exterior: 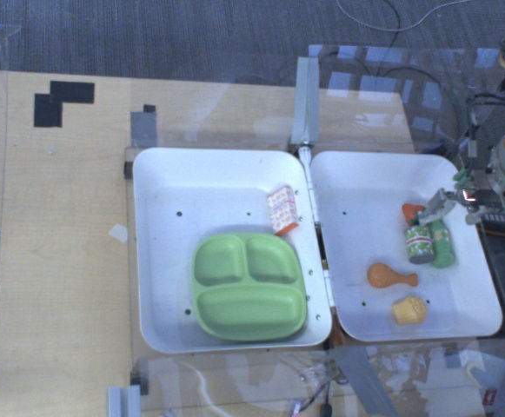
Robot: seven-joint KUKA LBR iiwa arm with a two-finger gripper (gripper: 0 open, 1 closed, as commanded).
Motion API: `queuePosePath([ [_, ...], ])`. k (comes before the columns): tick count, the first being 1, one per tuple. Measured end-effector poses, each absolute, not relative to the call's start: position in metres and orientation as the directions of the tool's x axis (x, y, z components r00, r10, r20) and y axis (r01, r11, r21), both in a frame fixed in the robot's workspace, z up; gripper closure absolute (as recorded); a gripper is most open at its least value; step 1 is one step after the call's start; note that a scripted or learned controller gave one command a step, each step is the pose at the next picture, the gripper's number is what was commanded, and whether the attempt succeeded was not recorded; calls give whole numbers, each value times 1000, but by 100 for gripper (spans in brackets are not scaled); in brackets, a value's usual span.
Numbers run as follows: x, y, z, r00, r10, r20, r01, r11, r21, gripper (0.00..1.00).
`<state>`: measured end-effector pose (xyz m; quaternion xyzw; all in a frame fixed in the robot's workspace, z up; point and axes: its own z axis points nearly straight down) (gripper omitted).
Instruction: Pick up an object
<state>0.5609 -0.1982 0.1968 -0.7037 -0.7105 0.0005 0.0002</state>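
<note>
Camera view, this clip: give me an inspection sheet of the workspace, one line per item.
Surface: wooden bench bearing a left bin and a right bin, side by side.
Job's things: right bin holds a green can, a green bottle, an orange-red piece, an orange drumstick toy and a yellow toy.
Clutter: left bin holds a green divided plate and a small patterned packet near its right wall.
Grippers: gripper low over the can and bottle; grip unclear.
Cables: thin cable looping on the floor.
Surroundings: grey carpet; black tape marks on the bench.
</note>
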Motion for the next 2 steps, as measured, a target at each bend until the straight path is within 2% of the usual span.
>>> queuePosePath([
  [1, 592, -196, 96, 120, 993, -1, 993, -120, 2, 0],
  [2, 594, -194, 104, 111, 994, -1, 994, -111, 2, 100],
])
